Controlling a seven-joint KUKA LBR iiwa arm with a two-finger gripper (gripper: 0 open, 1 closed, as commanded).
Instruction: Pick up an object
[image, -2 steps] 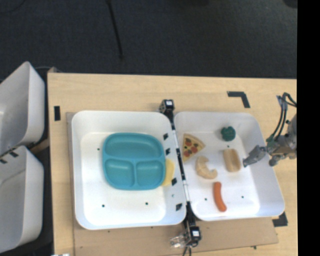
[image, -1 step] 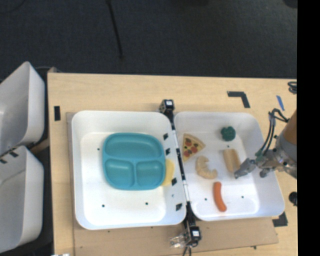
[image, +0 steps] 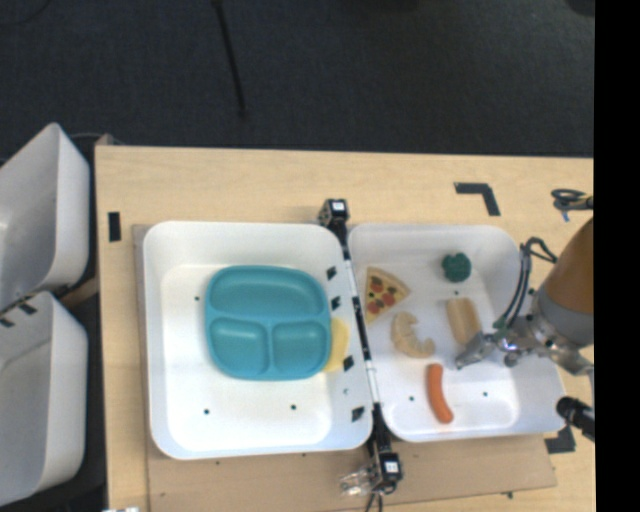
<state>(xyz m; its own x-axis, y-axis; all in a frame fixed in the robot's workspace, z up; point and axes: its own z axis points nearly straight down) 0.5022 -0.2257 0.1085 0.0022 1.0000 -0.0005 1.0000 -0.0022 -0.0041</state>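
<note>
While the left bin (image: 180, 300) holds a teal divided plate (image: 268, 322), the right bin (image: 420, 245) holds pizza slice (image: 384, 291), green ball (image: 457, 266), sausage (image: 439, 392) — gripper (image: 480, 352) low beside them, grip state unclear — on a wooden bench (image: 250, 185).

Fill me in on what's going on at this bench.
A robot arm reaches in from the right, its claw low over the right bin, with nothing visibly gripped. Around it lie toy foods: a bread stick, a hot dog, a pale pastry, a pizza slice and a green piece. The left bin holds a teal divided plate.
</note>
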